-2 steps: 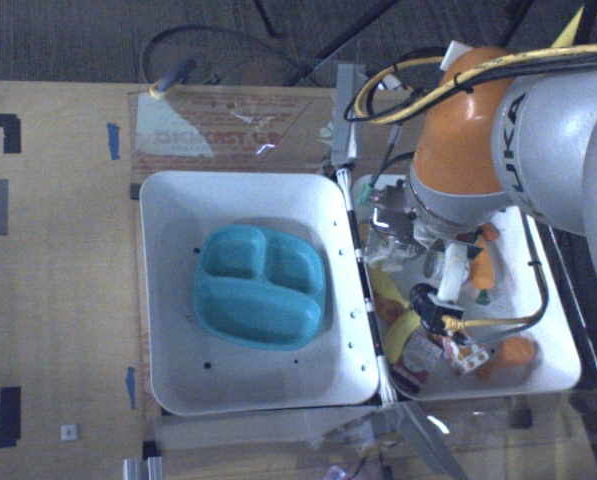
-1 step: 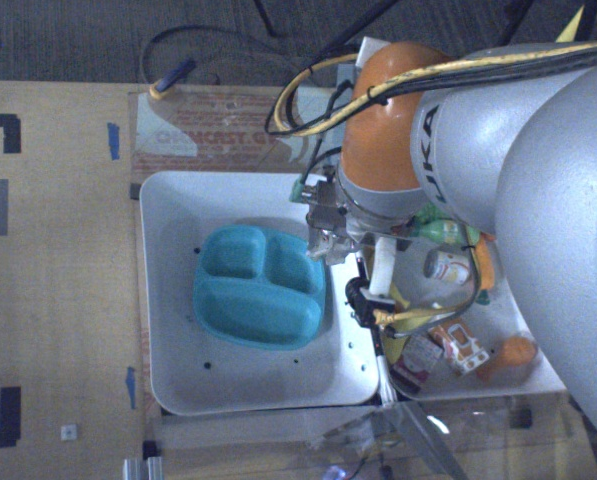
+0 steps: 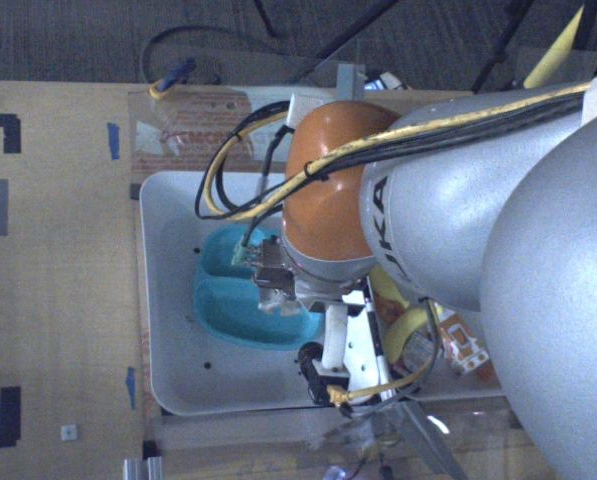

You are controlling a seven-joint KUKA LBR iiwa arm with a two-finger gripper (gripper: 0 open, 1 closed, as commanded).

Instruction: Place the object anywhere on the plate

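The blue plate (image 3: pixel 228 313) lies in the left white bin (image 3: pixel 163 268). The gripper (image 3: pixel 273 286) hangs over the plate's right part; whether it is released or clenched, I cannot tell. A yellow thing (image 3: pixel 406 326) lies further right, under the arm.

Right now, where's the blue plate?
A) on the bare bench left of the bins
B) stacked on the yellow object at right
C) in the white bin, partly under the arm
C: the blue plate lies on the floor of the white bin, and the arm reaching in from the right covers its right side.
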